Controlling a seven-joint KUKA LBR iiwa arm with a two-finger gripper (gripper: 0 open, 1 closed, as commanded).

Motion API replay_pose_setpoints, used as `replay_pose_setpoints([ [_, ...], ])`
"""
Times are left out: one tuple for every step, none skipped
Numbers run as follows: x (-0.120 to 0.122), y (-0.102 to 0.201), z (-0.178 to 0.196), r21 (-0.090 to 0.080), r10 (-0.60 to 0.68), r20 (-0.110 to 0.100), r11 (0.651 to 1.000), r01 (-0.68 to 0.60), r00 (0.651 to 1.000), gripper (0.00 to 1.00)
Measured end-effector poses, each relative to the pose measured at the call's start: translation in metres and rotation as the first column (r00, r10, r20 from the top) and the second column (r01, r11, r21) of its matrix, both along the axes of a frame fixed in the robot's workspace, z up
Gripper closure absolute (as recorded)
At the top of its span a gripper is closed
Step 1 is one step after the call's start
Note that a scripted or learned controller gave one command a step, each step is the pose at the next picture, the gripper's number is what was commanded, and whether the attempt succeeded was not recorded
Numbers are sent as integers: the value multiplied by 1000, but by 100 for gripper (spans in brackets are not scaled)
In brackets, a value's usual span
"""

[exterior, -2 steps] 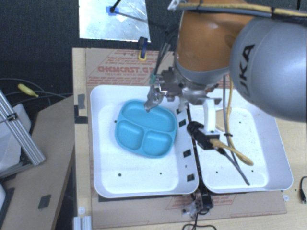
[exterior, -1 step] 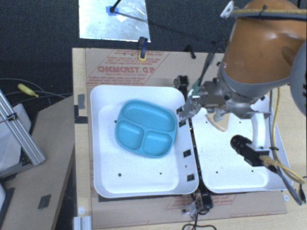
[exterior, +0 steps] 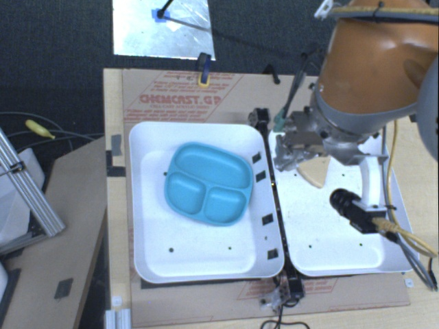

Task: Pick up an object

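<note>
gripper [exterior: 285, 157] sits low over the right bin [exterior: 343, 260], close to the wall that bin shares with the left bin [exterior: 147, 252]; the bulky grey and orange arm [exterior: 374, 53] hangs over it and hides much of the tool; from this angle i cannot tell whether the gripper is open or closed, and nothing can be seen gripped.

nearest candidate for the pick: a tan wedge [exterior: 314, 175], lying flat on the bin floor just beside the gripper, on the side away from the shared wall; its upper edge is hidden under the wrist, so contact cannot be judged; judgement: the gripper is placed here to go for this piece.

wedge looks matte and pale, like foam or soft wood, with a straight side and a rounded corner; probably light and easy to squeeze, but thin and low, so a grasp may slip off.

second candidate: a blue plate [exterior: 208, 184], well apart from the gripper, beyond the shared wall, centred in the left bin; smooth plastic, rounded, three compartments; wide and shallow, with only the rim offering a hold.
</note>
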State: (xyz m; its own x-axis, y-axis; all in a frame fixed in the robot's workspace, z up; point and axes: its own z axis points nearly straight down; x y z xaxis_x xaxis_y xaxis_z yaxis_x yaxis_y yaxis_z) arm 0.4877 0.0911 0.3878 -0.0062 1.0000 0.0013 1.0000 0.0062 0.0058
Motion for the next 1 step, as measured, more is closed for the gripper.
replay_pose_setpoints([
  [0,0,0,0,0,-1,1000,0,1000,0],
])
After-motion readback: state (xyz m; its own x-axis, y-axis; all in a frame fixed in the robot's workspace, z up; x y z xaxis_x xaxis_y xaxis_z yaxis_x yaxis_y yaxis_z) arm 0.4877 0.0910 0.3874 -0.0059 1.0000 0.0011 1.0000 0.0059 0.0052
